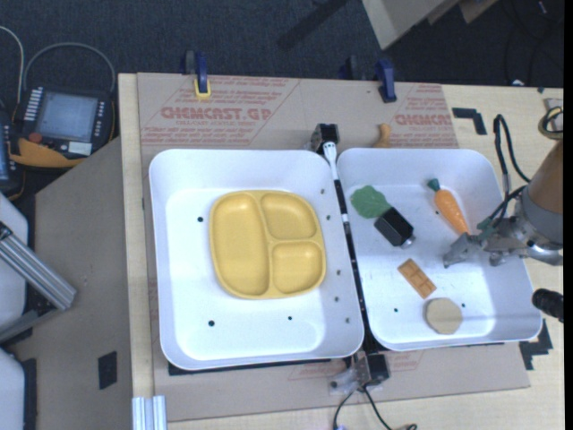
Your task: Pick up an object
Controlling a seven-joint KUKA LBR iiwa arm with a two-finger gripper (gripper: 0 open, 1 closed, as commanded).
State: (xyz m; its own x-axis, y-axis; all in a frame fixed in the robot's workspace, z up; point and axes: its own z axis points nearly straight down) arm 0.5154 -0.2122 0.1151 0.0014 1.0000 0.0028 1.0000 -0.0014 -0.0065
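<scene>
A grasp is being lined up in the right-hand shallow white bin [474, 325], and a miss is being risked here: the end effector [457, 254] is being held low over bare bin floor, so the fingers could be closed on nothing. A knock is also possible, since the orange plastic carrot with a green top [449, 209] is lying just up and left of the tips and could be pushed away. Whether the end effector is released or clenched cannot be told; nothing is being seen between its fingers. The small tan rectangular block [416, 278] is lying near, to the left, and the round beige disc [442, 315] below. The yellow divided plate [267, 243] is sitting well apart in the left-hand white bin [179, 267].
</scene>
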